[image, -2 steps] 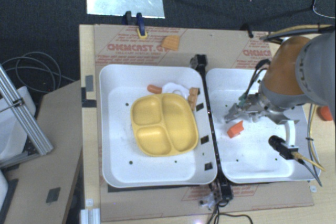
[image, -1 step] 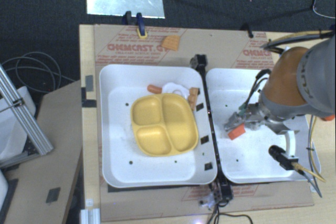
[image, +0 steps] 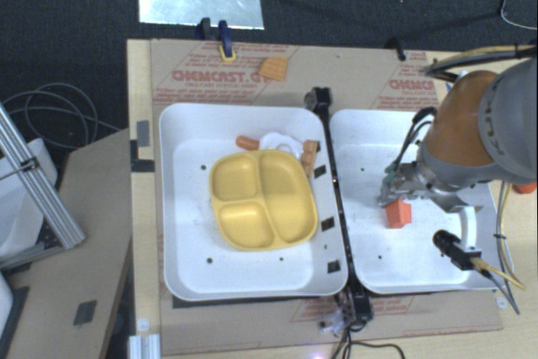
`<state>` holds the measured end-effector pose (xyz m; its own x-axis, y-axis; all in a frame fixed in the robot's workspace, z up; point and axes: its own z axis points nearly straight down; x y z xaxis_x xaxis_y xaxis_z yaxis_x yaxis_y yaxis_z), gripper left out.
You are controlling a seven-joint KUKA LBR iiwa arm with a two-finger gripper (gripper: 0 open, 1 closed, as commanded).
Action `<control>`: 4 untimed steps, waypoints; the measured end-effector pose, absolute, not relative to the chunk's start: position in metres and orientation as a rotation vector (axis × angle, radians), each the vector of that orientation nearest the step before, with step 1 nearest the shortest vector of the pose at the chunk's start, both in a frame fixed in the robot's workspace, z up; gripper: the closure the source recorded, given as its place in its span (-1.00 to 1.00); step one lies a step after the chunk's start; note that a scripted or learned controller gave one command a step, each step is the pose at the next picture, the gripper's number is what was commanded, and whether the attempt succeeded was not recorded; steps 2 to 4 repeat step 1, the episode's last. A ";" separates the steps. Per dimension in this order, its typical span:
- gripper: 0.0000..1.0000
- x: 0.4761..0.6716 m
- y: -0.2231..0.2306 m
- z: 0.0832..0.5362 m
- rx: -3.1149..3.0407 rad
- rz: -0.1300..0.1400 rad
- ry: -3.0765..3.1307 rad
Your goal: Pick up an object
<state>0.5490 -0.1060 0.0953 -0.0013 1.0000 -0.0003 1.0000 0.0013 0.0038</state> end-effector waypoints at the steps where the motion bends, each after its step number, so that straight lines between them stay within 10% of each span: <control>1: 1.00 0.597 -0.029 0.191 2.200 0.019 2.231; 4: 1.00 0.597 -0.029 0.191 2.200 0.019 2.231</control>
